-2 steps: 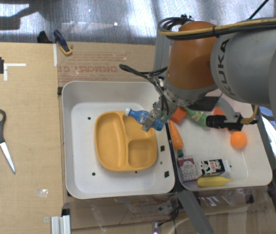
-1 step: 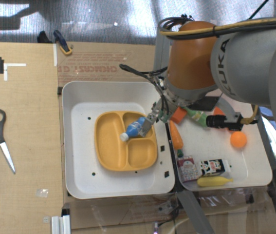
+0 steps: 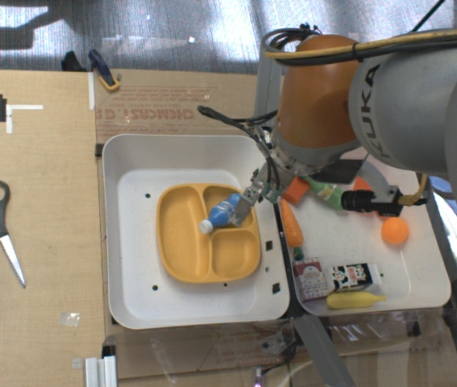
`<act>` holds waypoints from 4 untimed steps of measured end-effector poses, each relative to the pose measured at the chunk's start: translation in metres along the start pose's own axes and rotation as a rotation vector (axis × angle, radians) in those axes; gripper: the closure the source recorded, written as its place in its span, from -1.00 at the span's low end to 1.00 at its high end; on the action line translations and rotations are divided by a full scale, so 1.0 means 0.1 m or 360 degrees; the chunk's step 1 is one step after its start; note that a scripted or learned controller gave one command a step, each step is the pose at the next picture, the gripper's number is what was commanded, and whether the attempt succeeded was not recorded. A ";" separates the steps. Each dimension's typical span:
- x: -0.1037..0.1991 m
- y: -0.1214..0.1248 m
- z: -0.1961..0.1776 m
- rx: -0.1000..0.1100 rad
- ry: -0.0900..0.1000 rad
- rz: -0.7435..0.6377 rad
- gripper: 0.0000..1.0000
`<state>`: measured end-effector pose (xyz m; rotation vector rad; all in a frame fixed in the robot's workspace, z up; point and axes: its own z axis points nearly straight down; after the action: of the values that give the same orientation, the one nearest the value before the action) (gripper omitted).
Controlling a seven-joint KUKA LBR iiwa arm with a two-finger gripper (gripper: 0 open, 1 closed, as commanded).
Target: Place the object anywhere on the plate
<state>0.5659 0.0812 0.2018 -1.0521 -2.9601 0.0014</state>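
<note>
Over the yellow plate (image 3: 209,235) in the left bin (image 3: 123,240), gripper (image 3: 244,206) pinches a small blue bottle (image 3: 222,214) near its base. Light, stiff, slippery plastic; hold mid-body.

Grey KUKA arm with orange band

The bulky grey metal arm (image 3: 421,95) carries black "KUKA" lettering, a glossy orange band (image 3: 317,91), and black cables (image 3: 236,119) upper right.

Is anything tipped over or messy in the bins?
Yes, a little. The blue bottle lies on its side across the yellow plate's dividers, right at the end effector. In the right bin, the carrot, orange ball, banana and small cartons lie scattered. Nothing looks spilled or broken.
</note>
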 end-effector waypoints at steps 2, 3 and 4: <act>0.18 0.50 0.18 -0.0001 -0.0002 -0.0172 1.00; 0.18 0.50 0.18 -0.0001 -0.0002 -0.0171 -1.00; 0.17 0.49 0.09 -0.0002 -0.0004 -0.0168 1.00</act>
<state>0.5840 0.1302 0.1925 -0.8952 -3.0139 0.0006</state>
